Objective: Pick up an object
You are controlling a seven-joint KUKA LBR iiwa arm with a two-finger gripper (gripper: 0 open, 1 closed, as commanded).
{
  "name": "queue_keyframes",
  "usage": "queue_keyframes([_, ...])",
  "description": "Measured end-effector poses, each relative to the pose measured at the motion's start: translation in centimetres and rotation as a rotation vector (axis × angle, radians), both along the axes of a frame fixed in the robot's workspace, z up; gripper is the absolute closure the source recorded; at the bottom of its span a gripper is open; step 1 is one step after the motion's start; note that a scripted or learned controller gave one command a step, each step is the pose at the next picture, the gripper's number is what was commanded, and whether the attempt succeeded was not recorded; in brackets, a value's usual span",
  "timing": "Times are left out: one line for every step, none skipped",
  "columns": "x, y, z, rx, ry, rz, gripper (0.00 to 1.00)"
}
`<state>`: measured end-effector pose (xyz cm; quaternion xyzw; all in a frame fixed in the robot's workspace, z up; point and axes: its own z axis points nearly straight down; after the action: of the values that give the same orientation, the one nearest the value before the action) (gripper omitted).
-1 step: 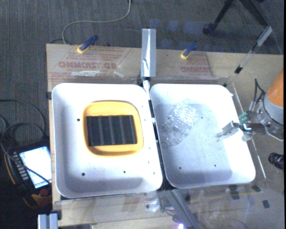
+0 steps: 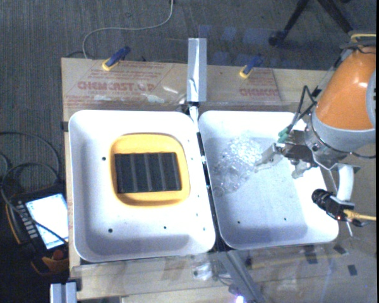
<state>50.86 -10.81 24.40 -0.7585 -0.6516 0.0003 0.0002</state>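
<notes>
Fingers: the gripper (image 2: 283, 158) sits at the right of the frame over the right bin (image 2: 284, 223); its metal fingers (image 2: 270, 157) point left, but their spread cannot be told from this slant.
Grip: nothing can be seen between the fingers; the left fingertip lies just at the right edge of the clear plastic object (image 2: 237, 163).
Clear plastic object: crumpled and see-through, lying in the upper left part of the right bin, near the wall shared with the other bin.
Arm: the grey arm with its orange band (image 2: 345, 100) comes in from the upper right of the frame, above the right bin's far corner.
Left bin (image 2: 88, 188): left of centre, holding a yellow tray (image 2: 150, 171) with a dark ribbed insert, lying flat in the middle of the bin.
Surface: a brown board (image 2: 139, 84) shows behind both bins, with two blue-and-yellow clamps (image 2: 115, 57) along its upper edge.
Floor: dark carpet with cables in the upper left of the frame, and a lit tablet (image 2: 45, 216) at the lower left.
</notes>
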Motion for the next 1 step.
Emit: queue_keyframes([-2.34, 1.53, -15.05, 0.001, -0.004, -0.158, 0.0])
